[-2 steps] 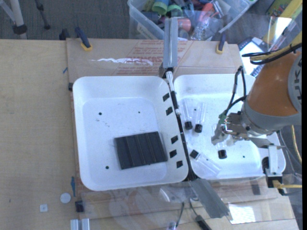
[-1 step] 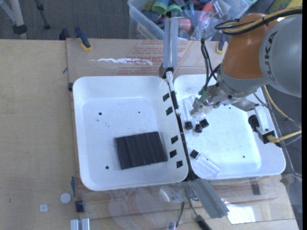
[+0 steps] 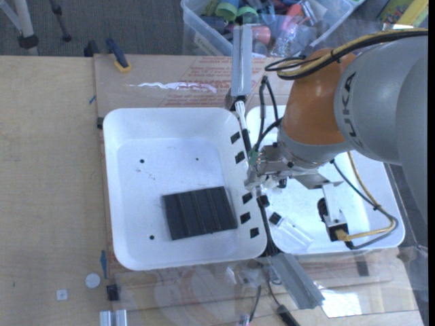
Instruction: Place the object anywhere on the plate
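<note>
Dark ribbed rectangular plate (image 3: pixel 199 212) lies flat in the left white bin (image 3: pixel 129 138), toward its near right corner. Gripper (image 3: pixel 262 182) hangs over the divider, low in the right white bin (image 3: pixel 380 202); fingers' state: cannot tell, wrist blocks them. Object to place isn't identifiable. Confirm the grasp, then clear the divider high and lower squarely over plate centre.
</note>
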Tool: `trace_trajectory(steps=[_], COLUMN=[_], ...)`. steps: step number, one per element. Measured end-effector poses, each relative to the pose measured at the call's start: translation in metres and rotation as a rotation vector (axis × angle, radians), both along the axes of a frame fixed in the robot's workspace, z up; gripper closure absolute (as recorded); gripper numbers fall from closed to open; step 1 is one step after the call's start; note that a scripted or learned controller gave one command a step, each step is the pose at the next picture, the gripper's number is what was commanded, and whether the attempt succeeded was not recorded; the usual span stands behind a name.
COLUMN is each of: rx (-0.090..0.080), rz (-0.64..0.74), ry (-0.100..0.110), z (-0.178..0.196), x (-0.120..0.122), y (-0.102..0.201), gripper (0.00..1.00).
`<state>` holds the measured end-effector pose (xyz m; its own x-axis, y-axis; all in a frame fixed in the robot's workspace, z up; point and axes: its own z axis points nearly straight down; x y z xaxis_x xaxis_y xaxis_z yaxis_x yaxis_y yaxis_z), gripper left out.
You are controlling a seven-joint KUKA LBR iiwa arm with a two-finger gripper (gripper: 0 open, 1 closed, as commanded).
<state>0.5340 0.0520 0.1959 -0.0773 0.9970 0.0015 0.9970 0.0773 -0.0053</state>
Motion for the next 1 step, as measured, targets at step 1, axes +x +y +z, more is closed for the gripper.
trace_trajectory(steps=[1], rx=[-0.003], rz=[-0.316], ry=[-0.005], z=[0.0479], x=[0.0519], y=[0.0416], gripper=[1.00])
